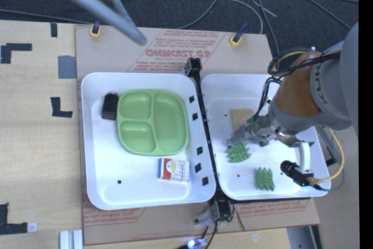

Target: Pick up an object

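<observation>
Reaches in from right, orange-banded wrist bent low, gripper [238, 140] angled down-left; finger state unclear from above.

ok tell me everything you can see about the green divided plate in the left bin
The green divided plate is pale green, roughly square with rounded corners, and looks like smooth plastic. Raised ridges split it into three compartments, with nothing in them. It lies flat, right way up, slightly rotated, in the left bin. A small black object sits at its left edge, and a small white carton lies just below it, close or touching.
</observation>
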Robot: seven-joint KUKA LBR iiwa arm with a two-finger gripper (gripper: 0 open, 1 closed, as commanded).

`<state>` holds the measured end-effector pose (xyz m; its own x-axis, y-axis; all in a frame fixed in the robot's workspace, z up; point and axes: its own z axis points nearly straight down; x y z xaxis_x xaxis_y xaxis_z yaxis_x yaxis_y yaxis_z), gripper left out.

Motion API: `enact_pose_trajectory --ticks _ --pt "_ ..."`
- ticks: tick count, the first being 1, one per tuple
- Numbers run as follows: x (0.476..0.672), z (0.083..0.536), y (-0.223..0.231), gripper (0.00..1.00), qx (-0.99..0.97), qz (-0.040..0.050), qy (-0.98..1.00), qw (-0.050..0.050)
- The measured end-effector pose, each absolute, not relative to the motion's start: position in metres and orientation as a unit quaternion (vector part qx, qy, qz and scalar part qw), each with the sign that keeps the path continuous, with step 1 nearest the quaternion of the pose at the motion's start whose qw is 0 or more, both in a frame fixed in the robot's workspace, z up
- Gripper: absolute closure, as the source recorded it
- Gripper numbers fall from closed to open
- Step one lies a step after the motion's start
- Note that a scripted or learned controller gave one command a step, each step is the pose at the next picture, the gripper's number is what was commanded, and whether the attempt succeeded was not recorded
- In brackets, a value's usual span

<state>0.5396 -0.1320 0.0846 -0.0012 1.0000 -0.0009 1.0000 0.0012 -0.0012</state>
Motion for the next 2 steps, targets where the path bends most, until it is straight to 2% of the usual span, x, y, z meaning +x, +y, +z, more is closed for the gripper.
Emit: enact_pose_trajectory --ticks 1,2 --pt "0.540 0.096 -0.132 1.00 -0.707 0.0005 -0.708 -0.001" --pt "0.537 0.154 -0.125 1.00 -0.706 -0.0005 -0.708 -0.001"
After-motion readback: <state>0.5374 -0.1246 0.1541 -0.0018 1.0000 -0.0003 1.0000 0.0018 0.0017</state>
